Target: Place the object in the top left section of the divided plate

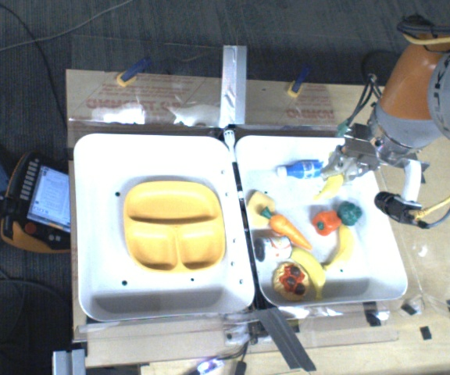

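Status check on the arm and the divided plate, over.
Gripper low over right bin's far edge, by the blue bottle. Yellow divided plate sits in left bin. Carrot, banana lie in right bin.

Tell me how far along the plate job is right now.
Nothing looks placed yet: the yellow divided plate in the left bin carries no object. The gripper hovers over the right bin, near the blue bottle. Grasping, carrying and placing remain.
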Robot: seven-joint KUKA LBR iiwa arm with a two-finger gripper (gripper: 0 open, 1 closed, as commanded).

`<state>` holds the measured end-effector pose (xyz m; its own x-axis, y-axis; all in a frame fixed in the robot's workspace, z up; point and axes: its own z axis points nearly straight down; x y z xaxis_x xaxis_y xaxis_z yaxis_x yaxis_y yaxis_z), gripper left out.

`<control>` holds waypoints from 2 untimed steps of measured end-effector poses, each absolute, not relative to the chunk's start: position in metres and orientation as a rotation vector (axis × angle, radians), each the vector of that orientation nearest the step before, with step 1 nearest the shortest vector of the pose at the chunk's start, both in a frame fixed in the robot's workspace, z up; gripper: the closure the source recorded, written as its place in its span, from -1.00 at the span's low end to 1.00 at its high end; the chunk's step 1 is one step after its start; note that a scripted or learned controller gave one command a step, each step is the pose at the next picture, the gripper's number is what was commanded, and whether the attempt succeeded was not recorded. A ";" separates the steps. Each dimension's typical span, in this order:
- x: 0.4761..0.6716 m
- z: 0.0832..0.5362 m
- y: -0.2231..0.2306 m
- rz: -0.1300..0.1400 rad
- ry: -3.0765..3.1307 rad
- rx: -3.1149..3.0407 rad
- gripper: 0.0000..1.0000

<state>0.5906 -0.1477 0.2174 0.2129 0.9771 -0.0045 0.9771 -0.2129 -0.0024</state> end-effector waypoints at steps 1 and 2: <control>0.529 0.152 -0.102 -0.007 1.895 2.511 1.00; 0.483 0.182 -0.055 -0.007 1.968 2.454 1.00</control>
<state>0.4828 -0.0548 0.1823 0.2174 0.9761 -0.0012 0.9761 -0.2174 -0.0057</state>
